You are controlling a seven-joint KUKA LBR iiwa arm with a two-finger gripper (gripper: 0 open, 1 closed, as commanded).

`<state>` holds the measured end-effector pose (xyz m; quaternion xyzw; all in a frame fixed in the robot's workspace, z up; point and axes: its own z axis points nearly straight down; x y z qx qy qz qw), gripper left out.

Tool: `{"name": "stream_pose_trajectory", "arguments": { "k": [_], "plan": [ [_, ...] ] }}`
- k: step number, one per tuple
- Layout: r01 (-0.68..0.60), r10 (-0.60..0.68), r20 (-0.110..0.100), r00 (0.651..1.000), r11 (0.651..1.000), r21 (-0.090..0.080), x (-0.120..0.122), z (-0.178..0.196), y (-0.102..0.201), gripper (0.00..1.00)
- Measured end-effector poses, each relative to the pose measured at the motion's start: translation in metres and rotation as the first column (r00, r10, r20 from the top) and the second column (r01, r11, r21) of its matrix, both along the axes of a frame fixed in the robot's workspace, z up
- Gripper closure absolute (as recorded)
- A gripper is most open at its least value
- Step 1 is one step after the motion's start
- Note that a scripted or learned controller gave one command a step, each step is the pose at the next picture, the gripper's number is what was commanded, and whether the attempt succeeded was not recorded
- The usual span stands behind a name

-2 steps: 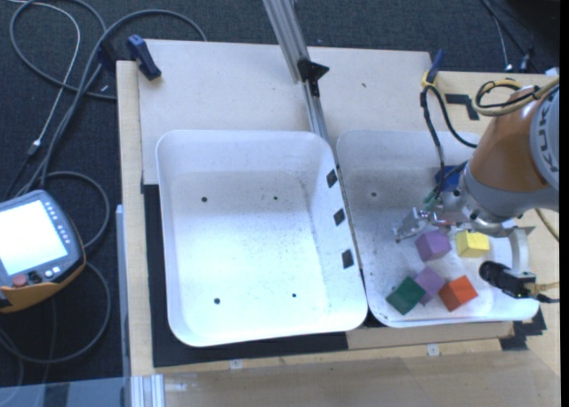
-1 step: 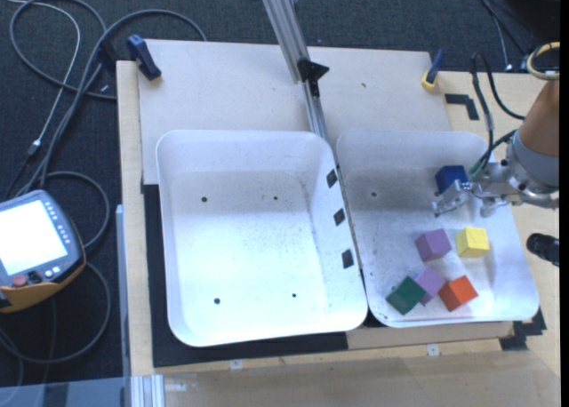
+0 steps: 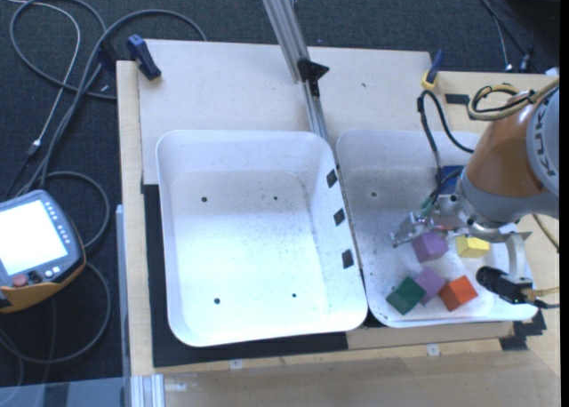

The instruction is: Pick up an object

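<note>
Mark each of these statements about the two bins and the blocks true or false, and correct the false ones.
1. All the coloured blocks lie in the right bin. True.
2. The green block sits in the left bin. False: it lies near the front edge of the right bin.
3. The orange block lies to the right of the green block. True.
4. The gripper hangs over the left bin. False: it is over the right bin, beside a purple block.
5. The yellow block lies farther back in the bin than the orange block. True.
</note>
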<state>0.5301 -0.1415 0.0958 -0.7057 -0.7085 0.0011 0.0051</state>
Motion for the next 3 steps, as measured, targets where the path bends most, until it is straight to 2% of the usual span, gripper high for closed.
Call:
{"name": "stream_pose_trajectory", "arguments": {
  "k": [1, 2, 3],
  "plan": [
    [0.003, -0.003, 0.010, 1.000, 1.000, -0.005, 0.002, 0.014, -0.003, 1.00],
    [-0.004, 0.005, 0.015, 1.000, 1.000, -0.003, -0.030, 0.108, 0.079, 1.00],
    [0.004, -0.004, 0.012, 1.000, 1.000, -0.006, -0.037, 0.131, 0.062, 1.00]
  ]
}}
